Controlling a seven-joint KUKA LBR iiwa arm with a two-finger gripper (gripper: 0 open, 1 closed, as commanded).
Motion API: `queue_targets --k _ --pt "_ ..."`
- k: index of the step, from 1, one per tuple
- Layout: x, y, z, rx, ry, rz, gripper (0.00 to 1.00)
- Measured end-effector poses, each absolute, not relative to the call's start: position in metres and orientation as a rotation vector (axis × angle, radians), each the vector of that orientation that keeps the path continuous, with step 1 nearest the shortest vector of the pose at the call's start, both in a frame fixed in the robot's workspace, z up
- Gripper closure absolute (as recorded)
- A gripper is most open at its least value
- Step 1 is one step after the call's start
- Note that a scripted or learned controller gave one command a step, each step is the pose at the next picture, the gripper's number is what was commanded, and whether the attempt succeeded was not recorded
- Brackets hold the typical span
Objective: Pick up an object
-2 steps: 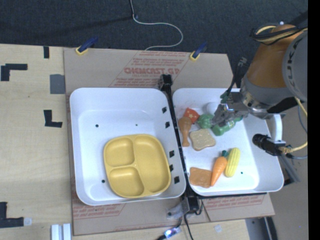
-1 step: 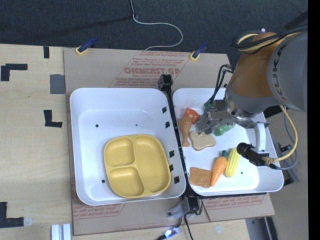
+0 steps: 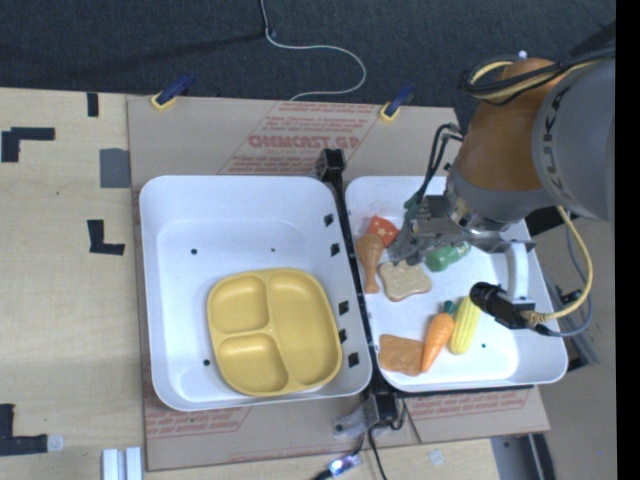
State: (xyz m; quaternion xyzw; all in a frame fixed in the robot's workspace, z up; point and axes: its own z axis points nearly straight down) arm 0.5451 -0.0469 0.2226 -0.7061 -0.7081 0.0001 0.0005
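While the grey arm reaches in from the right, its gripper [image 3: 412, 251] hangs low over the right bin [image 3: 535, 368], just above a tan bread-shaped toy [image 3: 405, 283] (whether it grips anything cannot be told). A carrot [image 3: 435, 340] and corn [image 3: 464, 325] lie nearby.

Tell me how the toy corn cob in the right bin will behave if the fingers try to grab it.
The corn cob looks rounded and smooth, so it may roll or slip. It lies against the carrot, which could crowd a grasp. Probably a light plastic toy.
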Motion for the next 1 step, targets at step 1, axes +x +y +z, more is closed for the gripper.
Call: queue_targets --k 1 --pt "0.5478 -0.0608 0.2154 -2.221 -2.221 0.004 1.0"
